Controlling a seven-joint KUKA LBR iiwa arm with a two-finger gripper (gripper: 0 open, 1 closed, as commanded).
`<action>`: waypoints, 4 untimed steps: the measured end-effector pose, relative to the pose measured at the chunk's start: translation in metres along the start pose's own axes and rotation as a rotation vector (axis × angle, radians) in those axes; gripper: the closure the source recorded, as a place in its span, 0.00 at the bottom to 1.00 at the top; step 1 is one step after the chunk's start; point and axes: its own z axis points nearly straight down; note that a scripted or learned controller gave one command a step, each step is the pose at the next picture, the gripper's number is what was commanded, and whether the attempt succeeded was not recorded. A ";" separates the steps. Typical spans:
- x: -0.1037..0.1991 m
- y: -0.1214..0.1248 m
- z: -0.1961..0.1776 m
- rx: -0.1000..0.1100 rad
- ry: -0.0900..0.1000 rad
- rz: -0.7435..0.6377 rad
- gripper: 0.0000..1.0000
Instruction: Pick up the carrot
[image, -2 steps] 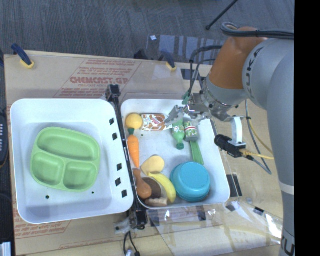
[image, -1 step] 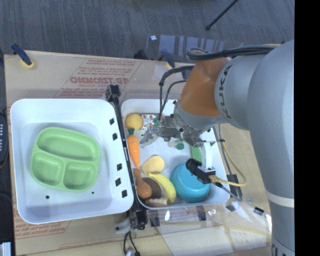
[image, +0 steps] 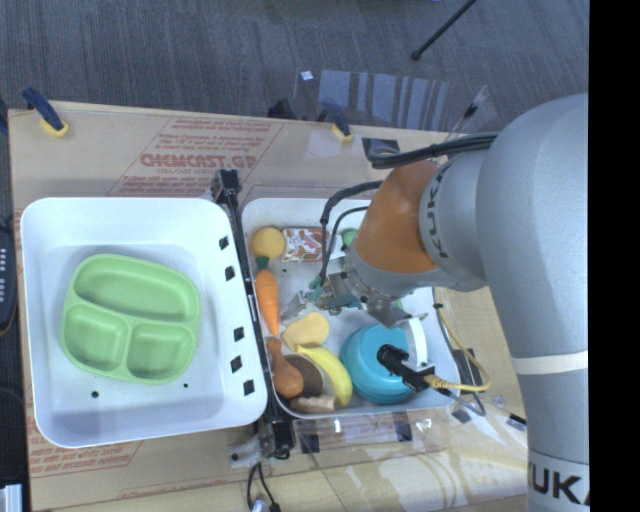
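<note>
The orange carrot (image: 267, 302) lies lengthwise along the left wall of the right bin (image: 428, 402), just below a yellow lemon (image: 266, 241). My gripper (image: 323, 291) hangs low over the middle of that bin, a short way to the right of the carrot and apart from it. The orange wrist band and grey arm above it cover most of the gripper. Nothing shows between it and the carrot.
Around the carrot lie a pale yellow piece (image: 308, 328), a banana (image: 337, 372), a brown item (image: 288, 378), a teal pot (image: 384, 362) and a red-and-white packet (image: 303, 243). The left bin (image: 40, 300) holds a green divided plate (image: 130, 316).
</note>
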 end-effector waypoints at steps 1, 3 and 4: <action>-0.001 0.041 -0.002 -0.003 -0.002 0.263 0.00; 0.006 0.042 -0.012 0.003 -0.001 0.457 1.00; 0.099 0.013 -0.105 -0.008 0.004 0.352 1.00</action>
